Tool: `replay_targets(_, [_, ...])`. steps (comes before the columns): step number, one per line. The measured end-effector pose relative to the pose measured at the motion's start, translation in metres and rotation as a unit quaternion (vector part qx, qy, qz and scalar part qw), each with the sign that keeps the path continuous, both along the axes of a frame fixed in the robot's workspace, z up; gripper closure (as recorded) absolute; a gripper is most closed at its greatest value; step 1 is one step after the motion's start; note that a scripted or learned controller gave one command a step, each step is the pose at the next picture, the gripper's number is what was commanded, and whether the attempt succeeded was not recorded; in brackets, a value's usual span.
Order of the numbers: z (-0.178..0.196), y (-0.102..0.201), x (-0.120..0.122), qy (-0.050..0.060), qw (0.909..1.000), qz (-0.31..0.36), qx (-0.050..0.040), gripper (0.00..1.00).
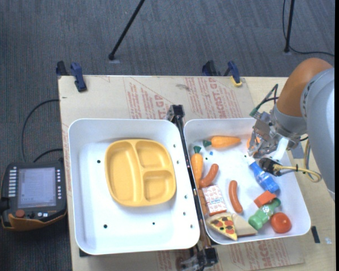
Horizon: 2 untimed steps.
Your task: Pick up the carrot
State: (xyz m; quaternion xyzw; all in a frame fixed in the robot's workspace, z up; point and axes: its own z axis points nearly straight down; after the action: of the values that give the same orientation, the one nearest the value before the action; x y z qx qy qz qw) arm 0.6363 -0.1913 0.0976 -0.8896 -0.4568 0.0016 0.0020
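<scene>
Even, moderately bright overhead light; soft shadows inside the white bins (79, 151); the floor (45, 33) dim, detail slightly soft.

arm: grey, orange band just above the wrist, up and to the right of the pincer
wrist: angled down and leftward
pincer (264, 147): pointing down, low, cabling looped just right of it

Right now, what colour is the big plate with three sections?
Yellow. The plate shows best in the camera view, inside the left bin.

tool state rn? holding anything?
Tool: cannot be told. It sits over the right bin, just right of the carrot; nothing visibly held.
</scene>
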Motion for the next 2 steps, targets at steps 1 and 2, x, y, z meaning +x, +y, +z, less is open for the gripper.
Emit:
replay_targets(1, [0.0, 0.001, 0.0, 0.0, 1.0, 0.0, 0.0002, 0.0])
replay_targets(2, [0.01, 0.0, 0.0, 0.001, 1.0, 0.002, 0.0003, 1.0])
